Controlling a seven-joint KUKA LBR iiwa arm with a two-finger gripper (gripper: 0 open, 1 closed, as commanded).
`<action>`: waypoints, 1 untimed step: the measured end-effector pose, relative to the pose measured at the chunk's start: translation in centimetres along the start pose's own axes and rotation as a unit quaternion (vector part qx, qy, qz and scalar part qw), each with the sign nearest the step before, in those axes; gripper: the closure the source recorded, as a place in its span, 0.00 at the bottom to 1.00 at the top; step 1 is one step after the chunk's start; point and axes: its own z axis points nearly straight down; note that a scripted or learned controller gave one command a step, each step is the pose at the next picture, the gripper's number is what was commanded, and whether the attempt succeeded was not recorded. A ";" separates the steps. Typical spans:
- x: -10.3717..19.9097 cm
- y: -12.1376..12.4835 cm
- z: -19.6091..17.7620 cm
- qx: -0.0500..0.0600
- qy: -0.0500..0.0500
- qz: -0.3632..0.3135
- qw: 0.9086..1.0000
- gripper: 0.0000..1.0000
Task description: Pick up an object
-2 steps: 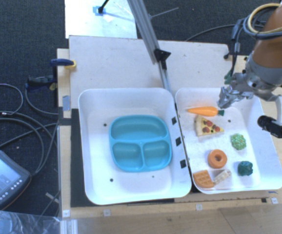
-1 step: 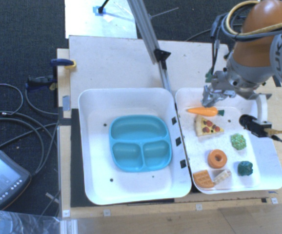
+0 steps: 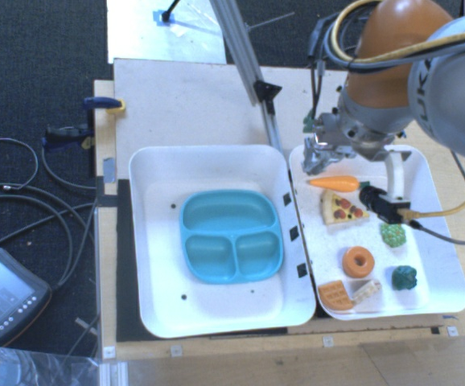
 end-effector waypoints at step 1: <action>5.6 -0.3 2.0 0.002 0.000 0.000 1.000 1.00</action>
